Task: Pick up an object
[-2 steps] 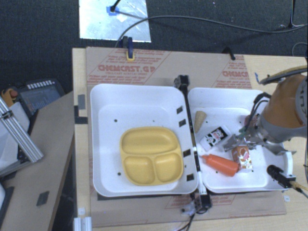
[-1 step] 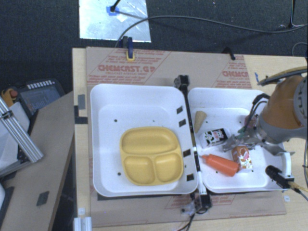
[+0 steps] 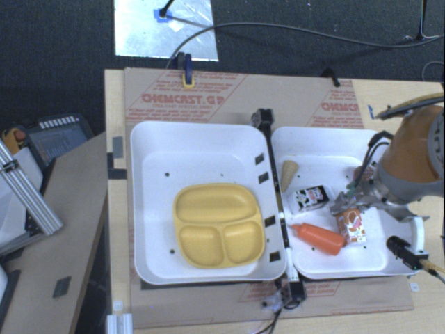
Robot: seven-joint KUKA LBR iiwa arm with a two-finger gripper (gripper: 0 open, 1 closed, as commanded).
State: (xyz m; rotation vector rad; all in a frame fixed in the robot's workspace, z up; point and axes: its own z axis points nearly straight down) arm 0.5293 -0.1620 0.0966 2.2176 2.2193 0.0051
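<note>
Snack packet [image 3: 352, 227], just below claw [image 3: 345, 202]

Grey arm [image 3: 410, 186], orange band

Two shallow white bins, smooth matt plastic: left bin [image 3: 149, 186], right bin [image 3: 316, 148]. Yellow three-compartment tray [image 3: 217, 223] in left bin, smooth plastic, slight sheen. Orange carrot-shaped toy [image 3: 320, 236] lower centre of right bin, glossy plastic. Small black-and-white carton [image 3: 310, 197] beside it, printed, looks like card. Red-and-white snack packet [image 3: 352, 226], shiny printed wrap. Tan cone [image 3: 288, 174], matt. Brown cardboard sheet [image 3: 229, 96] with red lettering under bins, matt, flat. Silver foil-like square [image 3: 165, 19] upper left of frame, reflective, wrinkled. Dark floor carpet [image 3: 55, 54], rough, fibrous. Arm's orange band [image 3: 410, 152], smooth satin finish.
</note>
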